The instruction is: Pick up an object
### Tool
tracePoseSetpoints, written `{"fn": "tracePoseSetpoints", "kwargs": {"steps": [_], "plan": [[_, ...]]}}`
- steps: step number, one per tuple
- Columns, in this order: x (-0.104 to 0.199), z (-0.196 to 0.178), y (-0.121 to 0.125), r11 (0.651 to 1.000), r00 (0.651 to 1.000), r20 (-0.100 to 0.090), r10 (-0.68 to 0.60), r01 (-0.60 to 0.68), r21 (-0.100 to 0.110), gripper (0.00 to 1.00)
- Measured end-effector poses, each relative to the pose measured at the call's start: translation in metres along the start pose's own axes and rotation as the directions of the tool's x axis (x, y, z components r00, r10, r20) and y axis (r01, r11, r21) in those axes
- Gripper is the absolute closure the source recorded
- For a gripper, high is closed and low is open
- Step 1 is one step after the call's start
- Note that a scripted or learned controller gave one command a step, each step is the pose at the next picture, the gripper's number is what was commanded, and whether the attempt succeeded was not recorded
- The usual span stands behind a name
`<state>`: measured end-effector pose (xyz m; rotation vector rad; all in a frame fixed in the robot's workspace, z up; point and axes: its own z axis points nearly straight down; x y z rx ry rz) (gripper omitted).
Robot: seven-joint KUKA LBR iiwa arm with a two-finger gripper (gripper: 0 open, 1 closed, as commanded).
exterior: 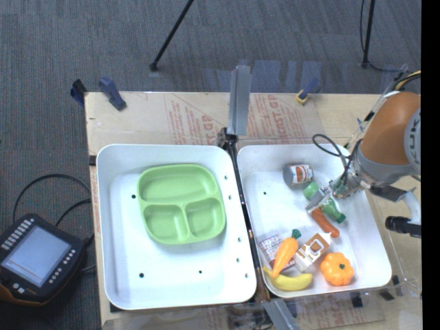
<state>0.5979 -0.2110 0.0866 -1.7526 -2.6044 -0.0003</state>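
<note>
In the right bin (364, 205) my gripper (324, 199) reaches down from the right, with the arm's orange band (388, 135) above it. It is low over a green object (335, 212), whose other end (311, 190) shows on the gripper's far side. An orange-red sausage (323, 222) lies just under the gripper. A small can (298, 174) lies on its side to the upper left. Near the front of the bin are a carrot (285, 251), a banana (289, 281), a small printed box (313, 250) and an orange pumpkin (336, 269).
The left bin (117, 253) holds a green divided plate (181, 203). A grey post (239, 102) stands between the bins at the back. A black cable (330, 146) loops over the right bin's far edge. A pendant (34, 253) lies on the floor at left.
</note>
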Motion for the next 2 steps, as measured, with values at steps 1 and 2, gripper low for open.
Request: {"fn": "tracePoseSetpoints", "kwargs": {"steps": [1,2], "plan": [[-0.001,-0.009,-0.001,1.000,1.000,-0.001,0.005,-0.005,0.000,1.00],[0.035,-0.145,0.008,0.994,0.994,0.002,0.109,-0.109,-0.001,1.00]]}}
